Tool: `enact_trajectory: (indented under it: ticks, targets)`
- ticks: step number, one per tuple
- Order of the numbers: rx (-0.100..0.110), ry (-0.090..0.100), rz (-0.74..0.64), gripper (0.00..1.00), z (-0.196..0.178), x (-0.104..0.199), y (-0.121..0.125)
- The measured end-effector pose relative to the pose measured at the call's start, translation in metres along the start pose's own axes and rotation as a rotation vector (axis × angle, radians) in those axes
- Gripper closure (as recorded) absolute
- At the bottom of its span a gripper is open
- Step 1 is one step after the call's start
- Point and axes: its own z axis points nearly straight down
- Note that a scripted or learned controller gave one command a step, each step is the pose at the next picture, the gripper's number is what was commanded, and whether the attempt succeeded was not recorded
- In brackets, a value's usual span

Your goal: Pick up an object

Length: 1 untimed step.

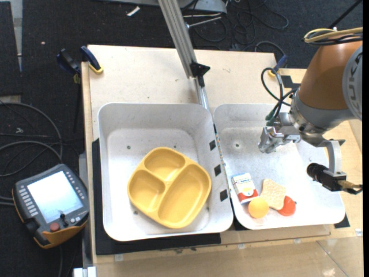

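Observation:
In the right bin (248,126) lie a small white and red carton (243,186), a yellow-orange ball (258,208), a tan cracker-like piece (274,193) and a red piece (287,206), all clustered near the front edge. My gripper (271,140) hangs over the middle of the right bin, above and behind that cluster, with nothing seen between its fingers. The arm's orange band (331,77) is at the upper right.
The left bin (115,120) holds a yellow divided plate (169,186). A metal pole (181,33) slants down to the wall between the bins. A teach pendant (49,203) lies left of the bench. Cables hang beside the wrist.

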Motion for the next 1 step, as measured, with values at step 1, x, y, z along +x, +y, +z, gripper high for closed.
enact_trajectory:
  ticks: [1]
  targets:
    - [0.001, 0.0, 0.0, 1.0, -0.0531, 0.0, 0.0018]
